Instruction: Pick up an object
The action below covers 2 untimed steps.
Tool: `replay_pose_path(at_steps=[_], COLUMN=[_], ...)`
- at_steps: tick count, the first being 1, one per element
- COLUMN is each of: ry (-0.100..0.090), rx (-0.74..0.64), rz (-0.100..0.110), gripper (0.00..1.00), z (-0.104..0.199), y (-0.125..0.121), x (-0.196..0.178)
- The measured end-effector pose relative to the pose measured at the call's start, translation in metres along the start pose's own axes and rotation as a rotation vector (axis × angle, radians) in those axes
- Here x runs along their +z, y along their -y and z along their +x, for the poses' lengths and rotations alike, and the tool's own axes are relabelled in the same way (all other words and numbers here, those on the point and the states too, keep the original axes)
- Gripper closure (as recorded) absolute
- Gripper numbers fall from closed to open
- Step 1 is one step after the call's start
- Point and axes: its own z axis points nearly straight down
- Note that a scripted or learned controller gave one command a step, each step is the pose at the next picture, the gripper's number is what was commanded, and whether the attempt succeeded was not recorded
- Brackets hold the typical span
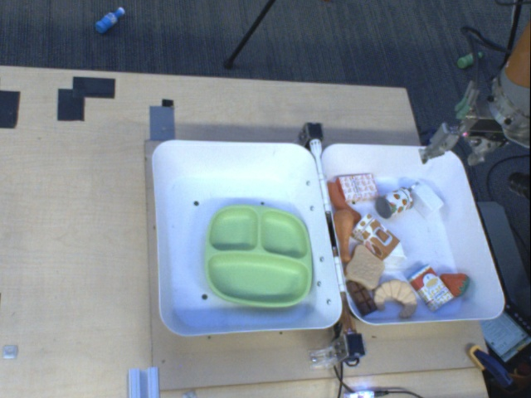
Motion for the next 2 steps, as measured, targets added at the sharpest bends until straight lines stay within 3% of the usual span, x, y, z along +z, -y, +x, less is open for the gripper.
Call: replay_pose_path(at_steps=[1, 2], ry=[-0.001, -0.001], rx=[-0.001, 0.002], rz=[0.002, 0.003], gripper=[0.00, 0.00], z=[0.043, 0.052], y=[-0.022, 0.032], x=[0.101, 0.171])
